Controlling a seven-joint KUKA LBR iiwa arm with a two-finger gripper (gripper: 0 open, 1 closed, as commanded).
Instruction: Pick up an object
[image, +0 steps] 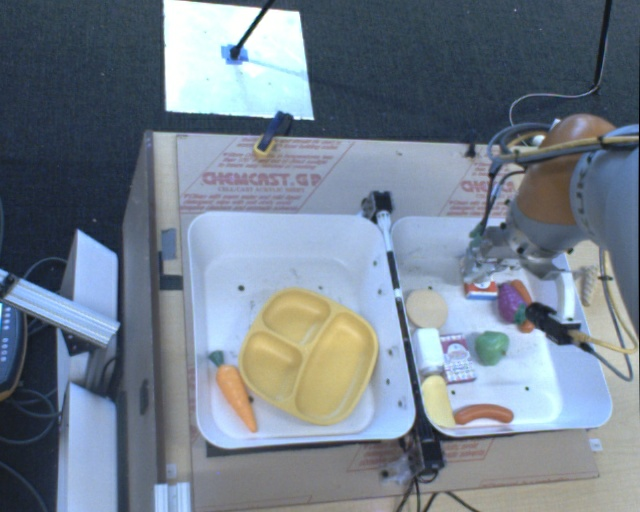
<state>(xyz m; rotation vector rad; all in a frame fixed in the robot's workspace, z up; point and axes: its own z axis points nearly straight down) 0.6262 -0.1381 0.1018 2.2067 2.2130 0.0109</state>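
My gripper (487, 266) hangs low over the back of the right bin (580, 395), directly above a small red and white box (481, 290). Whether it touches the box cannot be told. Around it lie a purple eggplant (512, 300), a green pepper (491, 346), a round beige cookie (427, 307), a red and white card box (458, 359), a white and yellow bottle (433, 380) and a sausage (484, 413).
The left bin (215, 250) holds a yellow divided plate (309, 354) and an orange carrot (236, 395). A black clamp rail (392, 262) runs between the bins. The arm's grey body and orange band (560, 185) reach in from the right, with cables trailing.
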